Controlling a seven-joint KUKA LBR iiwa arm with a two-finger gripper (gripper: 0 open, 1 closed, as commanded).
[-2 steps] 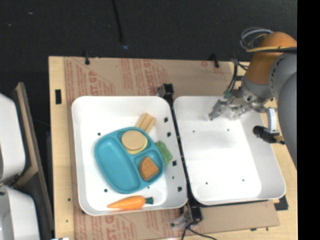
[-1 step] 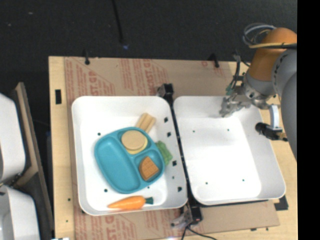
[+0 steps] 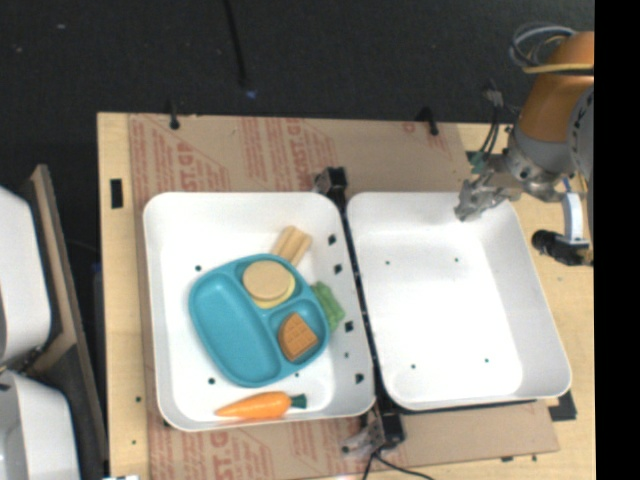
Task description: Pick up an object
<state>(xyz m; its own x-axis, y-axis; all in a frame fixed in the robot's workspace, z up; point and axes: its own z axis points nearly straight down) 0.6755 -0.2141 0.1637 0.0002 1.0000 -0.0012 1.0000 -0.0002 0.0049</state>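
Note:
The left bin (image 3: 170,228) holds a blue divided tray (image 3: 235,338) with a round tan cookie (image 3: 270,281) and a brown waffle-like piece (image 3: 298,336) on it. A tan wooden block (image 3: 293,242) lies just beyond the tray, a green piece (image 3: 329,306) at its right edge, and an orange carrot (image 3: 260,405) along the bin's near wall. My gripper (image 3: 472,204) hangs over the far right corner of the right bin (image 3: 455,308), far from all these objects, with nothing seen in it.
The bins sit side by side on a cardboard-covered bench (image 3: 230,148). A black clamp (image 3: 331,181) stands at the far end of the seam between them. White equipment (image 3: 20,268) stands off the bench's left side.

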